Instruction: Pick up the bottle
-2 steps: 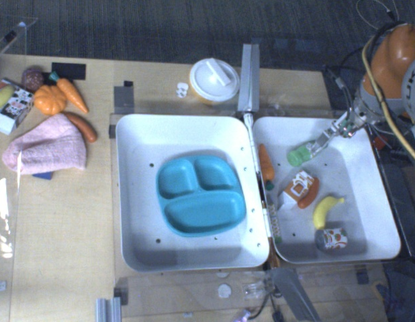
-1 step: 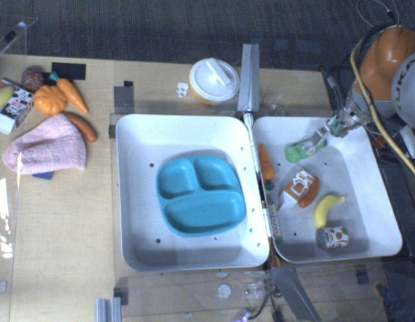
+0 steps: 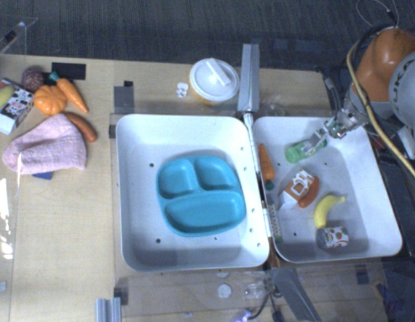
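The bottle [image 3: 301, 149] is small and green with a pale neck. It lies tilted in the upper part of the right bin [image 3: 369, 180], its neck pointing up and to the right. My gripper [image 3: 338, 126] hangs at the bin's upper right corner, right at the neck end of the bottle. I cannot make out whether it touches the bottle. The grey arm with its orange band [image 3: 389, 56] comes in from the right edge.
The right bin also holds an orange carrot [image 3: 264, 163] by its left wall, a small boxed toy [image 3: 301, 188], a banana [image 3: 326, 210] and a little can [image 3: 335, 237]. A blue divided plate [image 3: 202, 194] lies in the left bin [image 3: 137, 180]. Toys and a pink cloth [image 3: 46, 149] sit on the bench at left.
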You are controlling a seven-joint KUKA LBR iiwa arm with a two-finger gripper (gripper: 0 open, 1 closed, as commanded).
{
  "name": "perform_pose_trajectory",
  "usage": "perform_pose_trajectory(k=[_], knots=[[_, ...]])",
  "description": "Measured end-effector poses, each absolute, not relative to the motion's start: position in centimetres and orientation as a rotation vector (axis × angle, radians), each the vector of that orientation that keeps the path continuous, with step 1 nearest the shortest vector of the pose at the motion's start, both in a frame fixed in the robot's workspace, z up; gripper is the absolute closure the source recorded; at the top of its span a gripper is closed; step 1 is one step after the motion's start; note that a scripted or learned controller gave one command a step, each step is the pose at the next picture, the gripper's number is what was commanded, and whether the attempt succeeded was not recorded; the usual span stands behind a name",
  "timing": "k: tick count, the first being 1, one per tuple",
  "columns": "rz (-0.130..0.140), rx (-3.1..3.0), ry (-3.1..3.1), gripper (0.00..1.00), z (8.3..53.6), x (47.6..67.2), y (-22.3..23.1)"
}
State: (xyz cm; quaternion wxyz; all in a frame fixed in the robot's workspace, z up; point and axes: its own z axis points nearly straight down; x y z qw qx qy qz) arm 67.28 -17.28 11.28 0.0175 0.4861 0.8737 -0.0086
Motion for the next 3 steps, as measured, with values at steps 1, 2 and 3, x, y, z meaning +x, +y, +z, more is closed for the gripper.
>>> perform_pose_trajectory(k=[1, 2, 3], knots=[[-0.025, 1.544, 2.695, 0.00, 11.2, 67.3, -16.7], [-0.022, 1.638, 2.635, 0.00, 11.1, 67.3, -16.0], [-0.022, 1.759, 2.545, 0.00, 11.0, 67.4, -14.3]])
